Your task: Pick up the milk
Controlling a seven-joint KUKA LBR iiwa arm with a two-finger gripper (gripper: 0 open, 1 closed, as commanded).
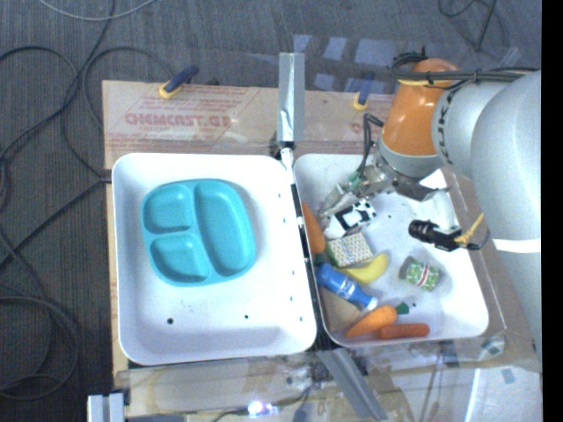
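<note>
The arm point(497, 139) is the biggest thing here: a smooth, rounded grey shell coming in from 3 o'clock, with a glossy orange band point(415, 120) at 1 o'clock over the right bin. From that band the wrist slants down toward 8 o'clock, so the gripper point(345, 202) sits low in the bin's 10 o'clock part. Its metal tip is just beside the milk, perhaps touching it (whether it is spread or pressed together cannot be told from this angle).

The bench point(176, 121) is a flat, pale brown board with faded red lettering.

The left bin point(132, 323) is a shallow white plastic tray with rounded corners. A glossy turquoise plate point(201, 231) with three compartments lies at its centre.

The right bin point(466, 310) has the same shape and touches the left bin along its 9 o'clock wall.

The milk point(355, 218) is a small white carton with black cow patches. It lies tilted at 10 o'clock in the right bin.

A blue bottle point(343, 287) with a white end lies at 8 o'clock.

A curved yellow banana point(376, 267) lies just below centre, touching a green-and-white checked box point(350, 250) at 9 o'clock.

Two tapered orange carrots point(371, 321) lie at 6 o'clock.

A small green-labelled can point(420, 273) lies on its side at 4 o'clock
</note>
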